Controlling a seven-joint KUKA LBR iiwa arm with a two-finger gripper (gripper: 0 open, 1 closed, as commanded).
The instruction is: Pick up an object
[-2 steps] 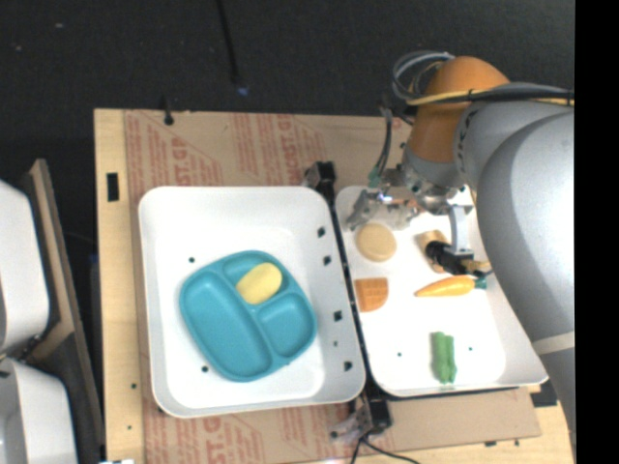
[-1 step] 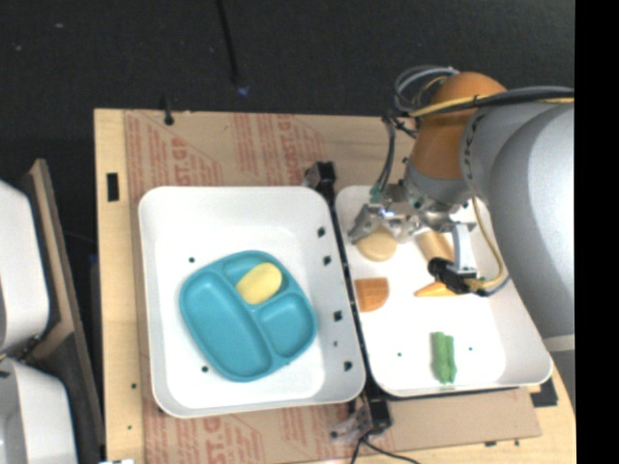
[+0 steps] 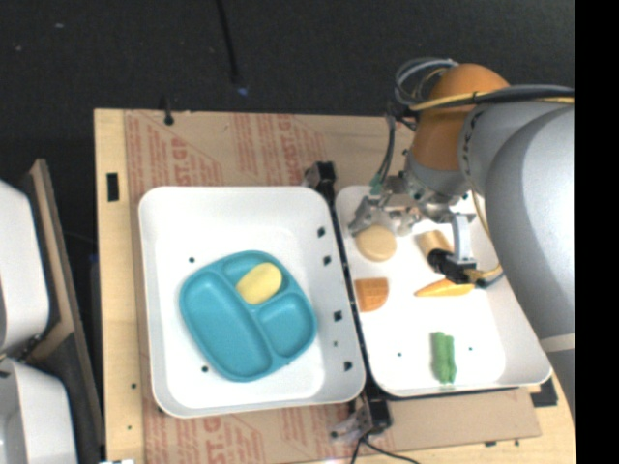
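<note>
— Since the arm (image 3: 522, 182) reaches in over the right bin (image 3: 503, 356), is it after that pale round lump (image 3: 376, 245)?
— Likely; the gripper (image 3: 401, 211) hangs just above it, grip hidden, can't tell.
— And the rest?
— Left of the hand, a smooth blue plate (image 3: 247, 327); nearer us, an orange wedge (image 3: 371, 293), a slim carrot (image 3: 445, 289), a green stick (image 3: 442, 358).

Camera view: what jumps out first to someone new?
The blue divided plate in the left bin, with a yellow piece in its upper compartment. Then the grey arm over the right bin, gripper low at the far end above a tan round piece, with a carrot nearby.
</note>
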